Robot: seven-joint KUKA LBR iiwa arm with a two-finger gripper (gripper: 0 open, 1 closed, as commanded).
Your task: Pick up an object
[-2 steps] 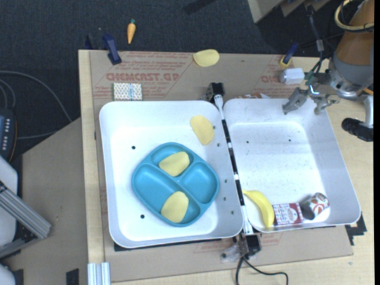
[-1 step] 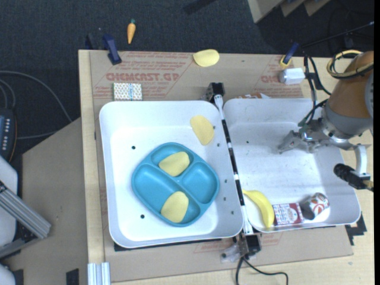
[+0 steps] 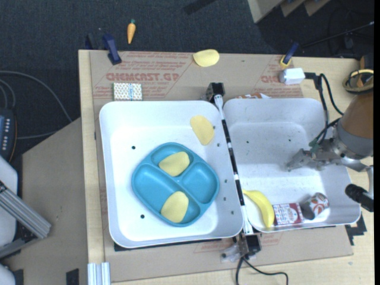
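Observation:
In the right bin [image 3: 270, 114] a yellow banana [image 3: 262, 207] lies at the front left corner. Beside it, along the front wall, lie a red and white packet [image 3: 289, 214] and a small brown and white can [image 3: 314, 205]. My gripper [image 3: 296, 161] hangs low over the bin's floor right of its middle, pointing left, with bare floor under it. It is well above the can and packet in the picture and touches none of them. The grey arm with its orange band [image 3: 360, 119] comes in from the right.
The left bin [image 3: 119, 129] holds a blue divided plate [image 3: 202, 186] with two yellow pieces [image 3: 174, 163] [image 3: 175, 206], and a third yellow piece [image 3: 202, 129] near its right wall. On the bench behind lie a yellow lump [image 3: 206, 57], a patterned packet [image 3: 127, 91] and a white box with cable [image 3: 294, 75].

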